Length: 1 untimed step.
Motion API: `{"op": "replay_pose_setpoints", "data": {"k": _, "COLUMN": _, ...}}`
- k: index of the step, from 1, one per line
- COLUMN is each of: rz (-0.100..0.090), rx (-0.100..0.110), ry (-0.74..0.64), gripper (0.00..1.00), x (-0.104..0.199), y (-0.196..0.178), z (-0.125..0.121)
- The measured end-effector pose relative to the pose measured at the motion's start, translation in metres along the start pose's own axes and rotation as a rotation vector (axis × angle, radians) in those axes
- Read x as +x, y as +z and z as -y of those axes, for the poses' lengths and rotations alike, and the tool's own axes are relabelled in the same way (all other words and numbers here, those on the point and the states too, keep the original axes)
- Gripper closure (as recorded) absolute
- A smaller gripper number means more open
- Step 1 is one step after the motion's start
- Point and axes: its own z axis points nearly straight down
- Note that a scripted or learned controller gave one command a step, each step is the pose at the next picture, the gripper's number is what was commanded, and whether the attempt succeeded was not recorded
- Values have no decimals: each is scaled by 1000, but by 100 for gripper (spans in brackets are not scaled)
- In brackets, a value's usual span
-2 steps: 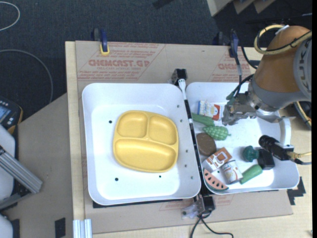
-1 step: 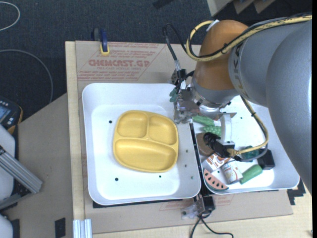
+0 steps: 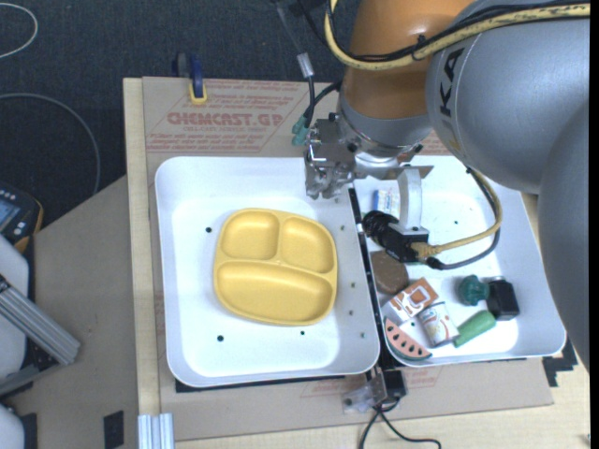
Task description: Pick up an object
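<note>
A yellow divided plate [image 3: 276, 265] lies in the middle of the left bin [image 3: 182, 251]. My gripper [image 3: 321, 183] hangs over the far right corner of that bin, just beyond the plate's far edge and apart from it. I see nothing in the gripper. The right bin [image 3: 524, 251] holds several small things: a brown flat piece [image 3: 388, 271], a watermelon-slice toy [image 3: 404, 340], a small can [image 3: 432, 324], a green stick [image 3: 474, 327], a dark green round piece [image 3: 471, 290], a black block [image 3: 504, 298] and a white and blue packet [image 3: 385, 199].
The arm's grey body and orange band cover the far part of the right bin. The two bins meet at a ridge [image 3: 360, 260] right of the plate. A cardboard sheet [image 3: 225, 110] lies under the bins, with a blue clamp [image 3: 196, 73] at its far edge.
</note>
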Motion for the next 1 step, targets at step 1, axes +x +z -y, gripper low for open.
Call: {"op": "replay_pose_setpoints", "data": {"k": 1, "rz": 4, "rx": 19, "ry": 0, "gripper": 100, "x": 99, "y": 53, "z": 10}}
